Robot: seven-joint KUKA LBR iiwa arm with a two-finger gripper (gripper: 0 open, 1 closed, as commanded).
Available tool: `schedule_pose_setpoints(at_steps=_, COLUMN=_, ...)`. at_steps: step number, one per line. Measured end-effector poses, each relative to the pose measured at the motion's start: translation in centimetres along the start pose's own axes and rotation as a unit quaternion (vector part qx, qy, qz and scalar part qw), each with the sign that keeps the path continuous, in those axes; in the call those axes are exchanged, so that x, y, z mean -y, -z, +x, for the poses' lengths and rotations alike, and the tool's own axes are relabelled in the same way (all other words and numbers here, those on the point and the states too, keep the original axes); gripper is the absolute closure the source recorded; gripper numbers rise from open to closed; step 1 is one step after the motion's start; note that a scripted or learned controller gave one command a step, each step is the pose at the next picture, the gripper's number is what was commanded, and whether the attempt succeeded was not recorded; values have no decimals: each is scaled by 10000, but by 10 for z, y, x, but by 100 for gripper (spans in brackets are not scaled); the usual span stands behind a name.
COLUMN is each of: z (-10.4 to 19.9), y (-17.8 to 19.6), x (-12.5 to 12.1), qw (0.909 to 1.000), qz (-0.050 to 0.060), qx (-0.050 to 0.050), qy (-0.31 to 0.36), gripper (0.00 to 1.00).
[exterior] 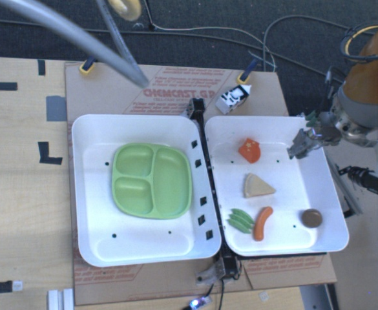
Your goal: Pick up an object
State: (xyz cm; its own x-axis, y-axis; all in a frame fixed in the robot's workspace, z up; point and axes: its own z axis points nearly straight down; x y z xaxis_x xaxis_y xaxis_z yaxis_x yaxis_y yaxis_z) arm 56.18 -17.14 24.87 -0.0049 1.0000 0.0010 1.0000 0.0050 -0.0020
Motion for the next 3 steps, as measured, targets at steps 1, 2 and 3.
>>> schedule_pose_setpoints(at_steps=1, z=44, y=-9, x=4, qw=10000, qz=-1, qx=1, qy=-1, gripper=100)
schedule_pose_setpoints(at_steps=2, z=98, y=-23, x=10, qw=10000, qz=6, qx=-2, qy=4, gripper=100)
schedule_pose_setpoints(at_steps=3, z=152, y=-34, x=22, qw=10000, qz=8, qx=-1, qy=4, gripper=100)
